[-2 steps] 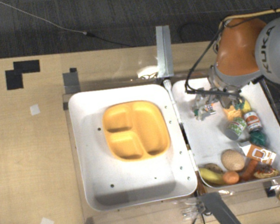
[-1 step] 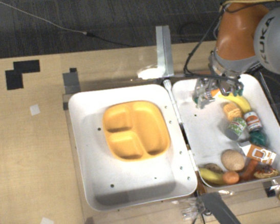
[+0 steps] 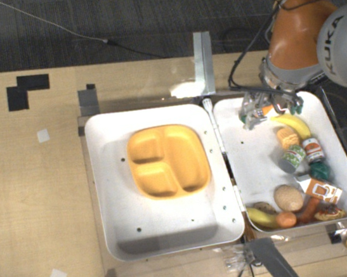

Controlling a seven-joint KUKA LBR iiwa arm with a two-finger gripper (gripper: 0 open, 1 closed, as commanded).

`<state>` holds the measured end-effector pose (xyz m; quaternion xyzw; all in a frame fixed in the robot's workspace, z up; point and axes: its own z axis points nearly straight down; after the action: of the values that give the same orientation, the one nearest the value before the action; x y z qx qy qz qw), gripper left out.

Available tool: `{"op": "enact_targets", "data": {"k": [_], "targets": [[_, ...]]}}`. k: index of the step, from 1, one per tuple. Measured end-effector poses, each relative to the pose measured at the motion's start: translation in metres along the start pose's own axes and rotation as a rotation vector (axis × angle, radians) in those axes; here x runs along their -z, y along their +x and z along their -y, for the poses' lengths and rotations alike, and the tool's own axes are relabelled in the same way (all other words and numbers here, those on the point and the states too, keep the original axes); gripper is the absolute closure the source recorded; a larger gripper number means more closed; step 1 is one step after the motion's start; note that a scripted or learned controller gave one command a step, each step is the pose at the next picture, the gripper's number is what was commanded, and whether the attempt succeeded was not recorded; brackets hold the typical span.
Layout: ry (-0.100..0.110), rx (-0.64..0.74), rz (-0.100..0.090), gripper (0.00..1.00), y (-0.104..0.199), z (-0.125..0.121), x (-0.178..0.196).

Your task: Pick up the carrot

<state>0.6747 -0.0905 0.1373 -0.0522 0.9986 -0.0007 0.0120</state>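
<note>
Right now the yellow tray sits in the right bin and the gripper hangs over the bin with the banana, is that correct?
Not quite: the camera view shows the yellow tray in the left bin, not the right. The gripper does hang over the right bin, where the banana lies.

Probably a lab: robot arm [image 3: 313, 38], plywood bench [image 3: 35, 205]
</note>
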Motion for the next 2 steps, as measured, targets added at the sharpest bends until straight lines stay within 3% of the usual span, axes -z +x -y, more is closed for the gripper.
{"op": "enact_targets", "data": {"k": [1,2], "targets": [[-0.001,-0.051,-0.007,1.00,-0.001,-0.020,0.053],[-0.003,0.202,-0.015,1.00,0.005,0.008,-0.024]]}}
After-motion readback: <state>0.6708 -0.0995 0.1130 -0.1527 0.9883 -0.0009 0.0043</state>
